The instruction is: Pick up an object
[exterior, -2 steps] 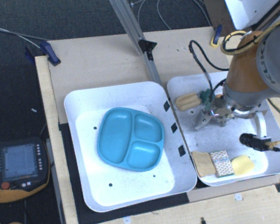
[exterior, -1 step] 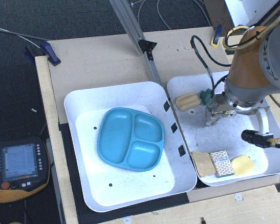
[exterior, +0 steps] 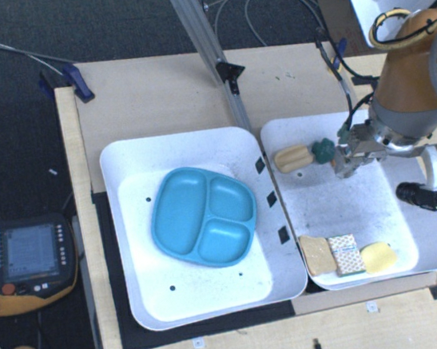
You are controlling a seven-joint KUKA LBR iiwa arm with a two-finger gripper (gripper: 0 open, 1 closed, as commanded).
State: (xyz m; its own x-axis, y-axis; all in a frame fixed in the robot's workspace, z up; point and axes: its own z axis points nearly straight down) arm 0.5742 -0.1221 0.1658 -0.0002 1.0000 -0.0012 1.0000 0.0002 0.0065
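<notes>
Grey arm (exterior: 413,94) low over right bin (exterior: 425,266)

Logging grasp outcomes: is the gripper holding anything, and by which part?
Cannot be told. The gripper sits beside the tan wooden brush's teal end, but no hold shows.

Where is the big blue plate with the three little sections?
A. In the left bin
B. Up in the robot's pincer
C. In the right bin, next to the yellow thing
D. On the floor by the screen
A. The blue plate lies flat in the left bin, while the yellow thing sits in the right bin, and the pincer hangs over that right bin's far end.
</notes>
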